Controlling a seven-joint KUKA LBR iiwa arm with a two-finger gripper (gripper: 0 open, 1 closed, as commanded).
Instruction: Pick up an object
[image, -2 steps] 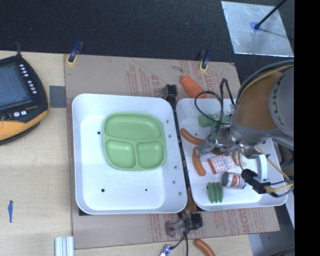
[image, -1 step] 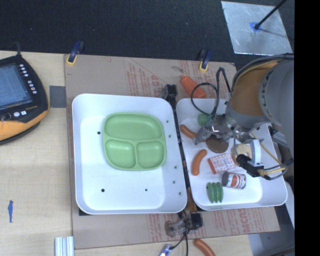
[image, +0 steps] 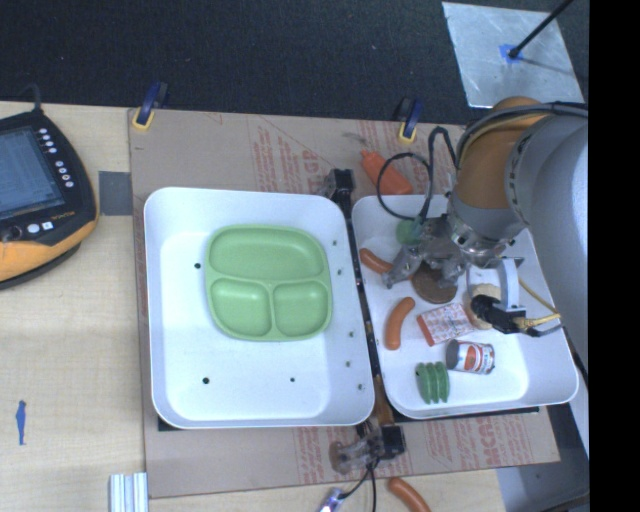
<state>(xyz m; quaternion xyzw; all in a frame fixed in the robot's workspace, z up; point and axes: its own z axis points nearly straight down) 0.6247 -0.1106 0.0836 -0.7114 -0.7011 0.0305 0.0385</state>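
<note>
My gripper reaches down into the right bin, near its back middle. Directly under it lies a brown round disc, partly covered by the gripper. A green item peeks out just behind the gripper. One orange-brown sausage lies to the gripper's left and a second sausage lies in front of it. A red-and-white packet, a small can on its side and a green pod lie nearer the front.
The left bin holds a green divided plate. An orange carrot-like toy lies behind the right bin, and another sausage lies on the board in front. A teach pendant rests at far left.
</note>
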